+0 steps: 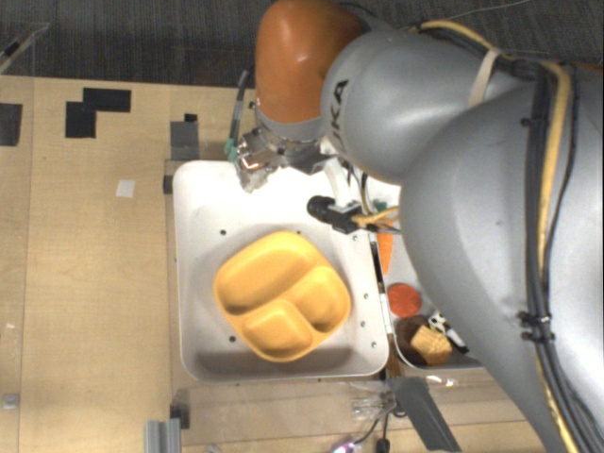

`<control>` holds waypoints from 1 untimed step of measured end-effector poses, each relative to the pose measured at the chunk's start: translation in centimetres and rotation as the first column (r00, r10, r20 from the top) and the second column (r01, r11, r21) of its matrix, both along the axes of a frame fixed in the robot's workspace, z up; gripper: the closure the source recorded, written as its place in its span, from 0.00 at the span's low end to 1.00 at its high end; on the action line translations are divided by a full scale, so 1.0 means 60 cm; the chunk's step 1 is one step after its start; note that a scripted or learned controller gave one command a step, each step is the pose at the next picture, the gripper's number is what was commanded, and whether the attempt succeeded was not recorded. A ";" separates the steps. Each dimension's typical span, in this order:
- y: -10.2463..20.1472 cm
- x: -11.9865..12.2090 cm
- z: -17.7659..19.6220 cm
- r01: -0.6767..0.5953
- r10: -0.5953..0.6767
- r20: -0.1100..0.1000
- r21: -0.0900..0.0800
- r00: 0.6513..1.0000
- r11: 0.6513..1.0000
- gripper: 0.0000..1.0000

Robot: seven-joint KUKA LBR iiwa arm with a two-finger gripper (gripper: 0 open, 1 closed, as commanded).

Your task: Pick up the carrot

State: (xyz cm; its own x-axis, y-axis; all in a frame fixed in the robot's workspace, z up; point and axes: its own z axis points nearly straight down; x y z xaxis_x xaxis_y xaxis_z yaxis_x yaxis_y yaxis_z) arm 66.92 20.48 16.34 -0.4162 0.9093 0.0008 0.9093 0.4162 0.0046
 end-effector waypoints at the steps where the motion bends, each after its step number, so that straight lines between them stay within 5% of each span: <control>1: 0.002 0.003 0.023 -0.001 0.001 0.008 0.005 1.000 1.000 1.00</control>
